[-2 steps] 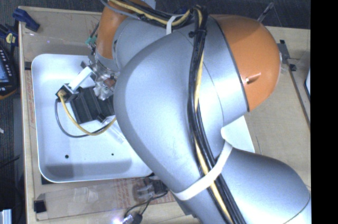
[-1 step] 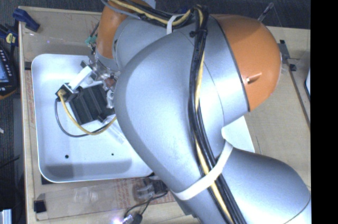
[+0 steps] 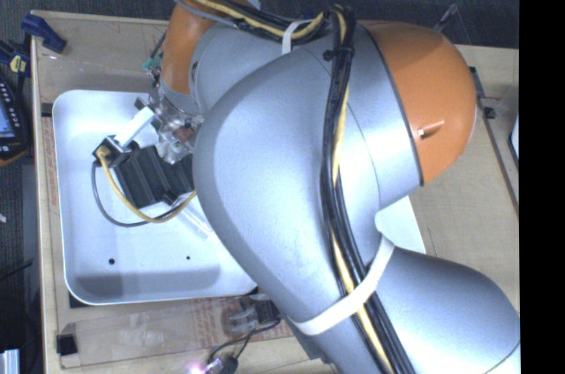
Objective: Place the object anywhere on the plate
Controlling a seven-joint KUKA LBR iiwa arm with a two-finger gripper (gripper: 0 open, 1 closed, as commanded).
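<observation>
My gripper (image 3: 173, 138) hangs low over the right part of the left white bin (image 3: 75, 187), reaching in from under the orange wrist band (image 3: 185, 37). The big grey arm (image 3: 300, 187) covers the bin's right side and everything further right. What lies under the arm is hidden. The bare bin floor to the left of and below the gripper shows just two tiny dark dots (image 3: 112, 260).
The wooden bench (image 3: 97, 41) frames the bin. A blue clamp (image 3: 42, 30) sits at the bench's top left corner. A dark device (image 3: 9, 121) lies off the left edge. Small clear bits (image 3: 141, 328) rest on the bench's front strip.
</observation>
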